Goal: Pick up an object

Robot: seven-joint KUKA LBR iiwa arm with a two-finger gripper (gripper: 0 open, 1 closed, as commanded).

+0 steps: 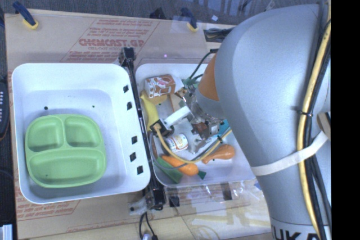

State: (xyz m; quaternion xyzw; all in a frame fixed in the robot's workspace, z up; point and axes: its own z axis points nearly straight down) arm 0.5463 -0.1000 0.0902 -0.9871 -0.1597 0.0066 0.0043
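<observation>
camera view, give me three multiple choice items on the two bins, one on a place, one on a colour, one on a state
1. Where does the green divided plate lie?
A. in the left bin
B. in the right bin
C. on the cardboard behind the bins

2. What colour is the toy carrot near the right bin's front edge?
A. blue
B. orange with a green top
C. white

3. How does the divided plate sit?
A. flat, with its compartments facing up
B. turned upside down
C. standing on its edge against the bin wall

Answers:
1. A, since the plate rests on the floor of the left bin, alone there.
2. B, since its body is orange and its leafy end is green.
3. A, since all three hollows of the plate show from above.
</observation>
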